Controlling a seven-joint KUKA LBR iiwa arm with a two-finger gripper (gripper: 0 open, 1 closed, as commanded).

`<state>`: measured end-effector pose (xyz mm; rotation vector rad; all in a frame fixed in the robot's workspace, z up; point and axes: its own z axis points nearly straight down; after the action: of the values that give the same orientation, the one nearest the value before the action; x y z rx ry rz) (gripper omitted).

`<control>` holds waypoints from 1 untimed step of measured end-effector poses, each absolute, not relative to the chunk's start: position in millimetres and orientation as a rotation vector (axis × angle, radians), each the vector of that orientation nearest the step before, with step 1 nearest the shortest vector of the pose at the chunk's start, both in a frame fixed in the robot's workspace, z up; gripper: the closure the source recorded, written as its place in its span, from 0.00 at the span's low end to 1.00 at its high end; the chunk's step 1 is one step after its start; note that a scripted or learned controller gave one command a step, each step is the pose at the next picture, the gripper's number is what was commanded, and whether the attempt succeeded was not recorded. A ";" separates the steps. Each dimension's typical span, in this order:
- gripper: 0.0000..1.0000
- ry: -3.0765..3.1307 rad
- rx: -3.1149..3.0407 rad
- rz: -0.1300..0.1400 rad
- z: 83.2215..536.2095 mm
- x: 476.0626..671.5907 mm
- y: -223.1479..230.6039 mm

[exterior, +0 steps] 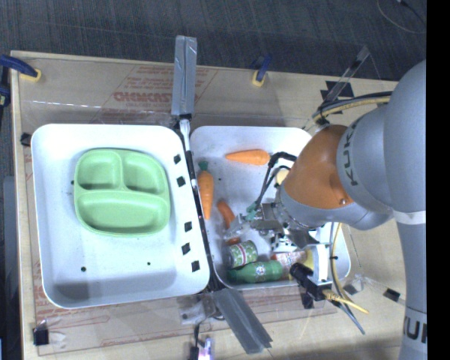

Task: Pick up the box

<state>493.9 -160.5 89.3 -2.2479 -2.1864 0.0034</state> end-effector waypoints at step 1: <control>0.00 -2.206 -2.232 0.003 89.9 619.8 -160.5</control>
<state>619.8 -160.5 89.9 -2.2318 -2.2056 0.0028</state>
